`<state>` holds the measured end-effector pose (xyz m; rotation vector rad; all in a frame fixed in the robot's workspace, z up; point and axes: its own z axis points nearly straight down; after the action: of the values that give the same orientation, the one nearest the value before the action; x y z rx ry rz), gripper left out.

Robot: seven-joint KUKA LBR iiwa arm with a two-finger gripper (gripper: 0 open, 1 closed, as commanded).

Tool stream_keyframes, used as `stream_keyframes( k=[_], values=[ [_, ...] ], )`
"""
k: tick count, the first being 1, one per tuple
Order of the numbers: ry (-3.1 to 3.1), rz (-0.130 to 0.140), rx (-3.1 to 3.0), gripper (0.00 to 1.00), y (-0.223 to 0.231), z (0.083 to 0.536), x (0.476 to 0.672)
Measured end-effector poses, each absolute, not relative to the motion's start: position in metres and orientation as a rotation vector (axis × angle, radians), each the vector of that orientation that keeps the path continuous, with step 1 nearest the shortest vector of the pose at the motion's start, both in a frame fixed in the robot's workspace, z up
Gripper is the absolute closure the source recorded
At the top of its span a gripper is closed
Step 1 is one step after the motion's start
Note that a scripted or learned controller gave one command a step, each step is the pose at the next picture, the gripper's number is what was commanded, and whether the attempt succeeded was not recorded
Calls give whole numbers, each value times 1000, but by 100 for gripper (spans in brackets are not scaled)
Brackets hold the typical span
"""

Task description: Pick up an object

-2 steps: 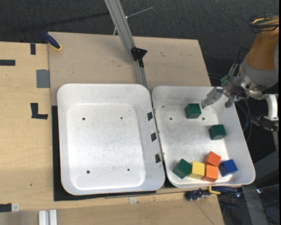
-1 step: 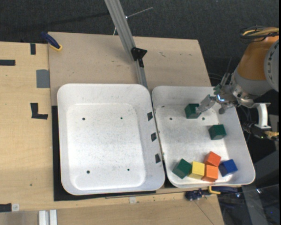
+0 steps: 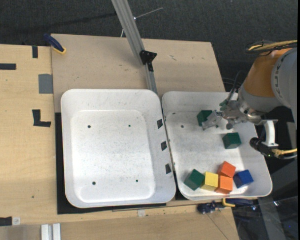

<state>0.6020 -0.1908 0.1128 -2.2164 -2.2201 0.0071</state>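
End effector [image 3: 213,122] low in right bin [image 3: 190,184], grip state unclear, dark green block [image 3: 204,116] touching its tip

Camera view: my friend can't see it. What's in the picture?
A grey robot arm's gripper reaches into the right bin, beside a green block. Another green block sits nearby; more coloured blocks cluster at the front.

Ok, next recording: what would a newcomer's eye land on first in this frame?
Probably the grey arm with its orange band, reaching in from the right, with the tool low over the right bin beside a dark green block. Next comes the bright cluster along that bin's near edge: a green cube, a yellow cube, two orange cubes and a blue cube. Another dark green block sits alone mid-bin.
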Motion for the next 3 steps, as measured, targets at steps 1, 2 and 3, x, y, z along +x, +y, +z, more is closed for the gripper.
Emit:
stream_keyframes(
  k=[1,2,3],
  values=[
    [-2224,2,-2218,100,-191,126,604],
    [-2227,-5,-2223,100,-185,188,606],
    [-2226,-3,-2223,100,-190,233,610]
  ],
)
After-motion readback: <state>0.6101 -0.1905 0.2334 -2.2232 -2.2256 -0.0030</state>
